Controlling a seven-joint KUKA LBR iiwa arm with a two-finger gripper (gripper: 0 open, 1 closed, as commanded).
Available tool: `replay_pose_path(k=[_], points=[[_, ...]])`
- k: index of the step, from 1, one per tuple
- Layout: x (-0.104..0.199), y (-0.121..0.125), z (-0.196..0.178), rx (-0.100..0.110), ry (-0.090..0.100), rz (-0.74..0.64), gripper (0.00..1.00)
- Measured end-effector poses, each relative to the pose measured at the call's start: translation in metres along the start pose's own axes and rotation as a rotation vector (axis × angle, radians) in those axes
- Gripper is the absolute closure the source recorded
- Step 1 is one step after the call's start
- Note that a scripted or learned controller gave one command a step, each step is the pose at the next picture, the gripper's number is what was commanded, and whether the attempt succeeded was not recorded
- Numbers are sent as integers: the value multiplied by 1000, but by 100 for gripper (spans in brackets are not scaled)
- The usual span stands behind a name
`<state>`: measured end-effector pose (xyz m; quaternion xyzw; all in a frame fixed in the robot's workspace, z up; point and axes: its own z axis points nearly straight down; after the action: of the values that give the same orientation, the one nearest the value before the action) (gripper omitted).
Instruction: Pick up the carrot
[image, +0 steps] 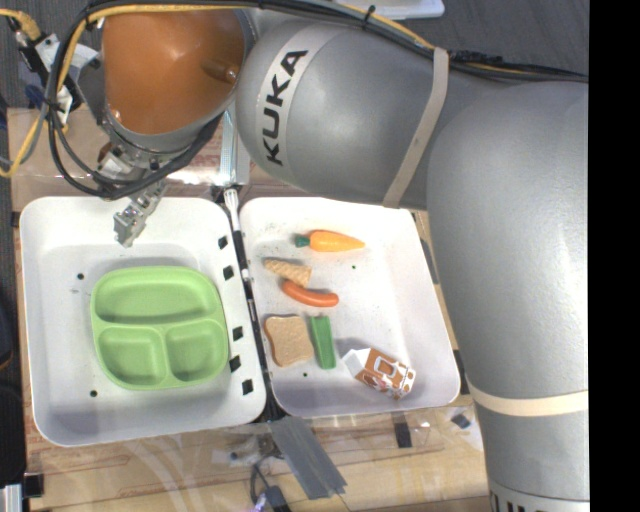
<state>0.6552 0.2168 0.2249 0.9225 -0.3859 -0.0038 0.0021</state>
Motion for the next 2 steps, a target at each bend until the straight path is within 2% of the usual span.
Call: replay_pose_path(k=[1,2], points=[[-2,-2,-54,9,6,-494,100],[-20,59,-94,6,8,-518,100]])
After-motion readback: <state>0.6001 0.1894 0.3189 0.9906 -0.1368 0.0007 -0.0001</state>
